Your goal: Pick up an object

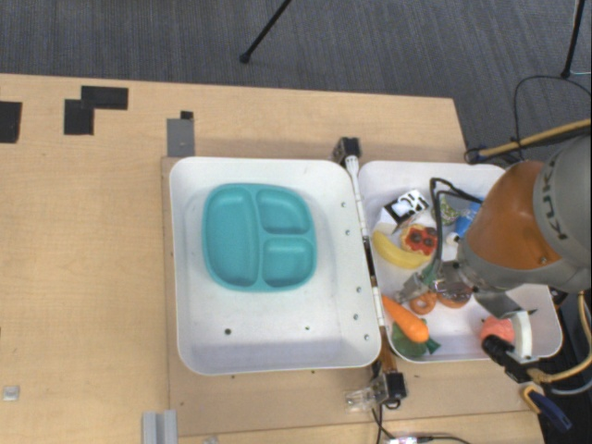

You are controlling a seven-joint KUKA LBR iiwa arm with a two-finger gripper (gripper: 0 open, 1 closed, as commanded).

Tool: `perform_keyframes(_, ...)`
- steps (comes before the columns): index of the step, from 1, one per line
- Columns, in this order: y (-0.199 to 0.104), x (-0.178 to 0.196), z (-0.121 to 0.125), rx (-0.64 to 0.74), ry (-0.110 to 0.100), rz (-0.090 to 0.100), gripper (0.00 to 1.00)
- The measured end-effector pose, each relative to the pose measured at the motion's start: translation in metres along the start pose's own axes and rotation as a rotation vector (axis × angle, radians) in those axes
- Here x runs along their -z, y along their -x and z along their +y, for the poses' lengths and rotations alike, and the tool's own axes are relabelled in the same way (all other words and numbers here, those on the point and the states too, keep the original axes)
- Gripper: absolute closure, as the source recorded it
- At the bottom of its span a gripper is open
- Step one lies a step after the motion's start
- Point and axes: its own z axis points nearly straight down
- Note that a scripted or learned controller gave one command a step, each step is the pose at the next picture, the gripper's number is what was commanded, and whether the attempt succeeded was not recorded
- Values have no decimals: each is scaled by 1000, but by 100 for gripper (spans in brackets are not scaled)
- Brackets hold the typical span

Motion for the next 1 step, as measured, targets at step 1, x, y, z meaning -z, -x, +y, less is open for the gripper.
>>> perform_keyframes(1,0,1,1,146,1,0,0)
